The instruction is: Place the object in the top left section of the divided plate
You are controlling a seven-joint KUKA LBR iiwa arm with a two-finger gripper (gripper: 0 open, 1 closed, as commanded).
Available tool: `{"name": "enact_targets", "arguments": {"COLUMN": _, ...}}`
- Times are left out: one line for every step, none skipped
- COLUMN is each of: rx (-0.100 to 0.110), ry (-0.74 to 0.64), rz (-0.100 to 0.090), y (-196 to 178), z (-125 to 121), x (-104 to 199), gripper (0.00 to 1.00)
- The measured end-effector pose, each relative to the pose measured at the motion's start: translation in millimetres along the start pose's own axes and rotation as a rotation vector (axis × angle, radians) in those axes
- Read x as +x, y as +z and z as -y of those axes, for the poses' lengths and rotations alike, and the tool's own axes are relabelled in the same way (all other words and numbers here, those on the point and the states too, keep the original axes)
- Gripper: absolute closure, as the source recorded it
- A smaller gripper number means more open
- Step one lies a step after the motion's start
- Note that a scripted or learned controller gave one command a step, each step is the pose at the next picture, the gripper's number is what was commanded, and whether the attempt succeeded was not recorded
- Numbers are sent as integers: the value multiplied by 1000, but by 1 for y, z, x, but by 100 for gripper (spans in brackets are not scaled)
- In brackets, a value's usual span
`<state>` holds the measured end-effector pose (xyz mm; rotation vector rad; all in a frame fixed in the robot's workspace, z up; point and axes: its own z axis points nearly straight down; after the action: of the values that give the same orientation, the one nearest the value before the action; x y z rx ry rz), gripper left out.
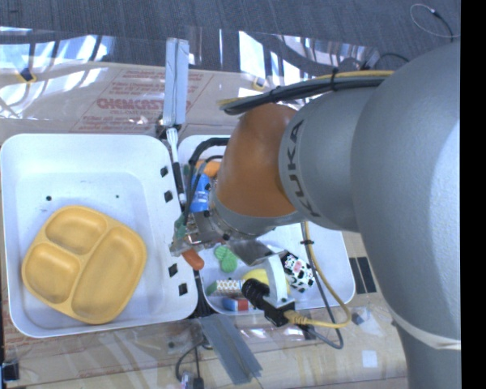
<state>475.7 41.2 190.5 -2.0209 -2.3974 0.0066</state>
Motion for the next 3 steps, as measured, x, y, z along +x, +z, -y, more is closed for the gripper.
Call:
{"name": "enact_targets", "arguments": {"rx": -2, "ry": -53, "rz": 2, "y": -3, "z": -23, "x": 87, "gripper": 100}}
{"name": "enact_targets", "arguments": {"rx": -22, "ry": -118, "rz": 0, "y": 82, "z": -33, "x": 152, "gripper": 100}}
{"name": "enact_targets", "arguments": {"rx": -5, "ry": -233, "rz": 3, "y": 30, "z": -124, "x": 136, "gripper": 100}}
